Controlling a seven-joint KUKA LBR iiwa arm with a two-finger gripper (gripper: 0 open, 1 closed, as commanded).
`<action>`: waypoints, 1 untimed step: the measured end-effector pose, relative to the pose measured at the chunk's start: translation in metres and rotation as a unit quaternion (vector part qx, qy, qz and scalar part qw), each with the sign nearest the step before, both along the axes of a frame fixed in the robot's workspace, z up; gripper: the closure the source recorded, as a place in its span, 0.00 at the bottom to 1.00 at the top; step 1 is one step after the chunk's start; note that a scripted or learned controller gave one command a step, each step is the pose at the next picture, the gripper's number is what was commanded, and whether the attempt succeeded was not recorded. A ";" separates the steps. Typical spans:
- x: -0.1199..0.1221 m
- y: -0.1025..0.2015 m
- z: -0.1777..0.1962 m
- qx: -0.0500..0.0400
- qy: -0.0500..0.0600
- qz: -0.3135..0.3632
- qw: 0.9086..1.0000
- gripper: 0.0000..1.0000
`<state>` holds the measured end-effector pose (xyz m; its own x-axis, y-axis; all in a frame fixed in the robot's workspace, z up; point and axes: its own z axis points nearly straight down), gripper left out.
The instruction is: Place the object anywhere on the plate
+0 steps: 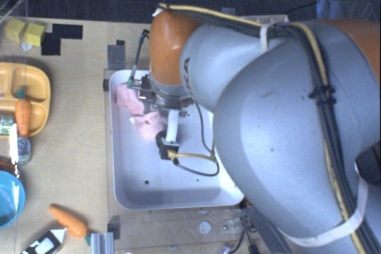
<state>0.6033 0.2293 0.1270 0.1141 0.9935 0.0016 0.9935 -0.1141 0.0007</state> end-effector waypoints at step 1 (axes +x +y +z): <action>0.003 -0.060 0.062 0.000 -0.002 -0.010 1.000 1.00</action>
<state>0.6064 0.1694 0.1891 0.1332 0.9911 0.0023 0.9911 -0.1332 0.0052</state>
